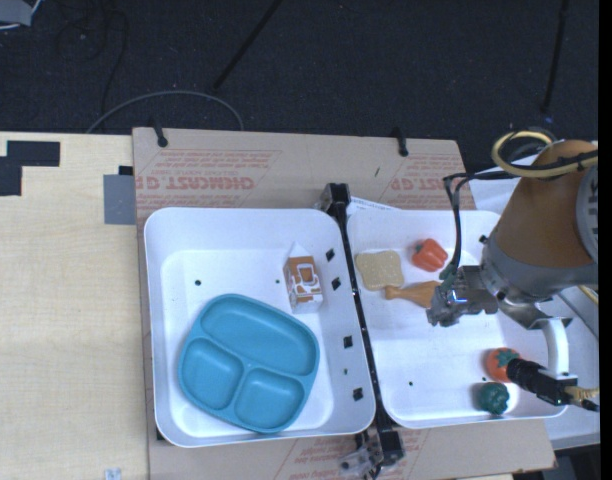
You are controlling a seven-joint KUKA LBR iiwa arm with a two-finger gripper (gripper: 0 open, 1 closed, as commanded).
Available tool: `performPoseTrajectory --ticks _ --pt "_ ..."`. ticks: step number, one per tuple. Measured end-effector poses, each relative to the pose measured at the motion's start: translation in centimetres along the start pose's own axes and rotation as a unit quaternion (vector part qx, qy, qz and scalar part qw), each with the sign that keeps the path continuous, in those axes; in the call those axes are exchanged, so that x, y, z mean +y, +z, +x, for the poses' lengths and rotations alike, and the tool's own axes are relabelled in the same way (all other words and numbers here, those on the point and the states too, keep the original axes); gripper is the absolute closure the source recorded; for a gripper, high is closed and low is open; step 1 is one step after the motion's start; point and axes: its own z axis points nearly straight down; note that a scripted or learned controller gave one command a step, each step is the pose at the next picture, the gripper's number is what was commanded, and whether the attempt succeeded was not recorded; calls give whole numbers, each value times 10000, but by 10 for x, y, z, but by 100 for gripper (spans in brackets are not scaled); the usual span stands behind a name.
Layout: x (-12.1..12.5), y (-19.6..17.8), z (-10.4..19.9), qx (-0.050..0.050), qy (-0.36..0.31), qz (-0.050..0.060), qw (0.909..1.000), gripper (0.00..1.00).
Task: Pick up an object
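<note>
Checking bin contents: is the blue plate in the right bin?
No, the blue plate lies in the left bin, near a small box.

Even overhead light, moderately bright. White bins near blown out, little wall detail. Dark floor at top underexposed, cables barely readable. Soft short shadows under the blue plate and the small box. Mild sheen on the orange arm band. Overall soft, low resolution; hand slightly smeared, fine detail lost. Print on cardboard fuzzy. No clear edge distortion.
</note>
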Motion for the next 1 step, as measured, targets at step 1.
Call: performPoseTrajectory --ticks 1 --pt "1 -45 -1 -3 0 0 10000 100"
